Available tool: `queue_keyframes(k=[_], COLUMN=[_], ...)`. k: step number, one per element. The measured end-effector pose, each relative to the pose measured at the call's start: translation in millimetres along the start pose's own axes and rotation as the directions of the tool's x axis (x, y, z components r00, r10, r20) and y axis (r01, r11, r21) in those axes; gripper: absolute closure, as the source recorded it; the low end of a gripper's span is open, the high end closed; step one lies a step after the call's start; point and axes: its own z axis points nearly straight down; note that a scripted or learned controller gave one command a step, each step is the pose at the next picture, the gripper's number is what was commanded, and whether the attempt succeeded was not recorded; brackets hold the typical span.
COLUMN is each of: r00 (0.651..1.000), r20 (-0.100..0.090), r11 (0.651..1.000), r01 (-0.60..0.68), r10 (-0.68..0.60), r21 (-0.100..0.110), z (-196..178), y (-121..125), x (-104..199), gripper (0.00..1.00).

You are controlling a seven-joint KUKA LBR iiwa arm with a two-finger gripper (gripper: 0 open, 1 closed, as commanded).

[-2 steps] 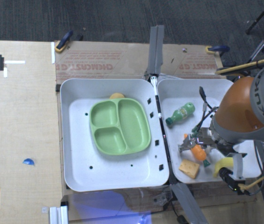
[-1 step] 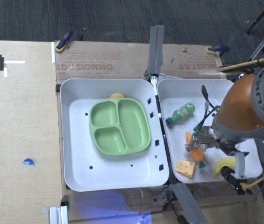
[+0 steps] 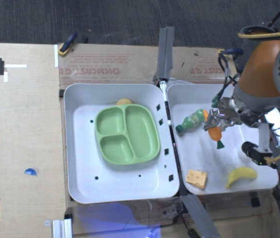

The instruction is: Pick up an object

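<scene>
My gripper point(image 3: 214, 123) hangs over the middle of the right bin point(image 3: 258, 185), shut on a small orange carrot point(image 3: 215, 133) whose green tip points down toward the bin floor. Just left of the gripper, a green bottle point(image 3: 190, 121) lies on its side. A yellow cheese wedge point(image 3: 196, 178) rests near the bin's front left corner. A yellow banana point(image 3: 241, 175) lies at the front right.
The left bin point(image 3: 78, 148) holds a green divided plate point(image 3: 128, 133), with a small yellow-orange object point(image 3: 124, 102) peeking out behind it. A grey divider point(image 3: 166, 58) rises between the bins at the back. Black cables point(image 3: 258, 155) hang at the right.
</scene>
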Motion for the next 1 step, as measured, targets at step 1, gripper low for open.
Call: queue_keyframes(k=[1], r00=[1.000], r20=[0.000], r11=[1.000], r01=[0.000], r10=[0.000], r21=[0.000], z=[0.1], y=[-0.1], x=[0.0], gripper=[0.00])
